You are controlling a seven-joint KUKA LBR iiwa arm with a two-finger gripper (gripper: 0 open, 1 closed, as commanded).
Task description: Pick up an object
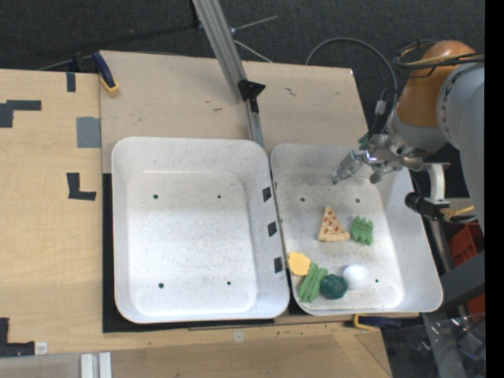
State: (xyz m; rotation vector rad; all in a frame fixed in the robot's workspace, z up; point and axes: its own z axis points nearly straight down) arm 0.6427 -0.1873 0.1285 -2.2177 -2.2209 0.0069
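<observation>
The arm is reaching in from the right, and the jaws [358, 168] are hanging spread apart over the upper part of the right bin [417, 290], gripping nothing. Below them, well apart, a tan waffle wedge [331, 225] is lying on the bin floor with a small green leafy piece [361, 230] just beside it. Down at the lower edge, a yellow piece [298, 263], a green ridged piece [313, 282], a dark green ball [333, 287] and a white ball [355, 274] are crowding together. The left bin [126, 211] is sitting alongside on the table [47, 235].
</observation>
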